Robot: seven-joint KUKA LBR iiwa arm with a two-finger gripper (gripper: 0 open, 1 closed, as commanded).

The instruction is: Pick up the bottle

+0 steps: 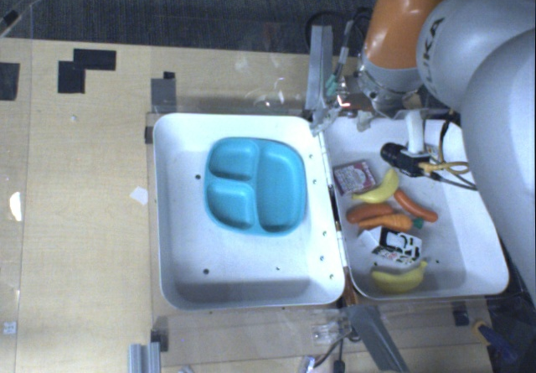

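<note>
Blue divided tray (255,185) lies in the left bin (180,279); bananas (378,189), carrots (381,214) and packets fill the right bin (477,266). My jaws' state: cannot tell.

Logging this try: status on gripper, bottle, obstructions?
Gripper at right bin's far-left corner, fingers unclear. No bottle made out; bananas, carrots, small packets there. Blue tray in left bin.

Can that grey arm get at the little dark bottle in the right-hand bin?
Probably yes. The bottle lies uncovered in the right bin, with the gripper over the bin's far end. A carrot and a banana crowd it closely, which might hamper the grab.
</note>
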